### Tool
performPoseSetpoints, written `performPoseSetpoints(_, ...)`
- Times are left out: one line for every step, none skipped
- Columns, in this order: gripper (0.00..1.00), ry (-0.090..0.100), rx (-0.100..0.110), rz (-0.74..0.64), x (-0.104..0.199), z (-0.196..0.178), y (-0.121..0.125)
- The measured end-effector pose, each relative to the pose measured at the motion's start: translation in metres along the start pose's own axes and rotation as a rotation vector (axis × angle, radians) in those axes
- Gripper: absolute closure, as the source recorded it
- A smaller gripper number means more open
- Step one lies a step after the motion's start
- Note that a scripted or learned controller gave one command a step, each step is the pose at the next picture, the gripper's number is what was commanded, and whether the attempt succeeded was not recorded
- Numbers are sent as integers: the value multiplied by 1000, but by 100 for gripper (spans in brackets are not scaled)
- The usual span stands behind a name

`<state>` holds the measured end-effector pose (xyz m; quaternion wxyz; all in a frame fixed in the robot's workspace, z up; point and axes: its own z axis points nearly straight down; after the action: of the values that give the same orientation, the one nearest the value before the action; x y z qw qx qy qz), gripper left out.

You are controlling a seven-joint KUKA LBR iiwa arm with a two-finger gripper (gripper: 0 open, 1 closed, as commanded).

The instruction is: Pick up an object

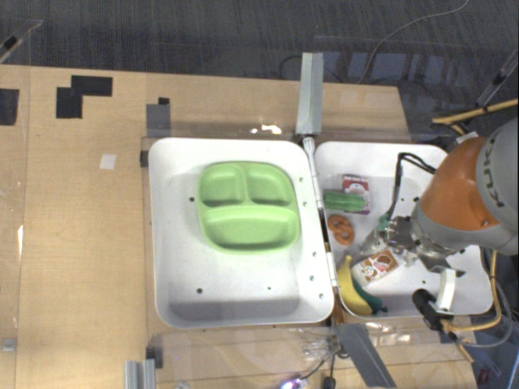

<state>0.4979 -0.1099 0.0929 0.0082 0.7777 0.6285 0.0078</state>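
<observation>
- grey arm with orange band [458,193] reaches in from the right, over the right shallow white bin [422,154]. wrist is low in the bin, so this looks like the descent or grasp stage of a pick.
- hand [395,235] sits at the arm's left end, just above and touching or nearly touching the small red-and-white printed packet [377,267]. can't tell whether the hand is spread or pinching anything.
- likely target is that packet: mid-bin, tilted, just right of the yellow banana [350,288] lying along the near-left wall.
- other items in the same bin: green pod-like vegetable [345,202], brown pretzel-shaped piece [341,229], red-and-white small box [355,186] on the far side. all crowded at the left half, so a neighbour may get nudged.
- left white bin [174,290] carries a light green divided plastic tray [246,205], centred, well apart from the arm.
- both bins sit side by side on the wooden counter [73,241].
</observation>
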Motion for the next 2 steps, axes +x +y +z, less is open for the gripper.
performPoseSetpoints(0,0,3,-62,26,2,52)
performPoseSetpoints(0,3,13,-558,56,-68,167)
